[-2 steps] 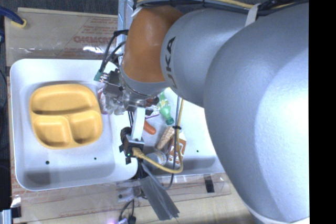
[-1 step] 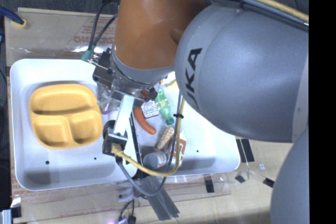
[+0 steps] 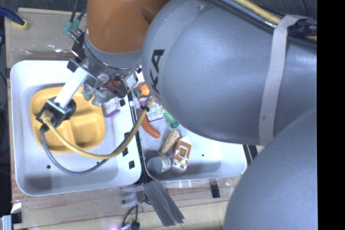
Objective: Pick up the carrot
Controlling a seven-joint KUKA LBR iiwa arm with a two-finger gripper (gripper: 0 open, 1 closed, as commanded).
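Gripper (image 3: 108, 89) sits over the divide between the two bins, at the top edge of the left bin (image 3: 21, 169). It's crowded by the wrist, so I can't tell whether it's apart or together, and nothing is visibly held. Carrot (image 3: 151, 127) lies flat in the right bin (image 3: 226, 167), just beside its left wall, at 4 o'clock from the gripper and not touching it. A purple-labelled packet (image 3: 155, 113) touches the carrot at its 12 o'clock, and a second one (image 3: 111, 107) is at 6 o'clock from the gripper. Bread piece (image 3: 170, 141) is at 4 o'clock from the carrot, with the carton (image 3: 182, 153) and metal cup (image 3: 156, 164) beyond it. Yellow tray (image 3: 81, 129) is in the left bin, at 8 o'clock from the gripper.
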